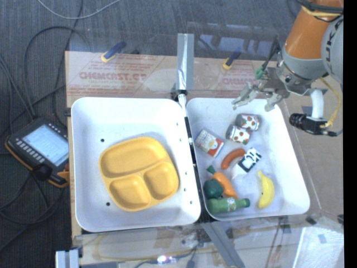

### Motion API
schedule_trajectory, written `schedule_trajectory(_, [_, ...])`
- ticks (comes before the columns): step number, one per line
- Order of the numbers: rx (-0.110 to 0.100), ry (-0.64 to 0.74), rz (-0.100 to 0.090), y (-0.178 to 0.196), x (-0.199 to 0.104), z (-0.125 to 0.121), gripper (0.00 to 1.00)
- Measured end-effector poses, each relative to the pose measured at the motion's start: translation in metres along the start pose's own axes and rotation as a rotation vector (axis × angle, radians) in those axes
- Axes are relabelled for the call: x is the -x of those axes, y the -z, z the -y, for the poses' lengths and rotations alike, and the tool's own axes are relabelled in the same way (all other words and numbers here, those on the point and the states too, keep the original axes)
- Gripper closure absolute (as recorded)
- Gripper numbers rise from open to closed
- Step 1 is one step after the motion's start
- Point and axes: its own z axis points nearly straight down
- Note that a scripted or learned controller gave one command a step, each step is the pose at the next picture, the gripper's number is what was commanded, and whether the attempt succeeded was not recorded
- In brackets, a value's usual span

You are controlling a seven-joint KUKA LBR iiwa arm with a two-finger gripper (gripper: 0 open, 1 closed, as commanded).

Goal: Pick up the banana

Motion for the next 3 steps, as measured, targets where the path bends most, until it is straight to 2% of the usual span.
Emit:
schedule_trajectory(1, [-0.001,0.005,-0.001,-0.119,0.047,0.103,0.0])
schedule_trajectory(2, [0.033,0.051,0.006,-0.14,0.081,0.128,0.0])
schedule_trajectory(3, [0.032,-0.164,-0.014,-0.142,0.082,0.136,0.0])
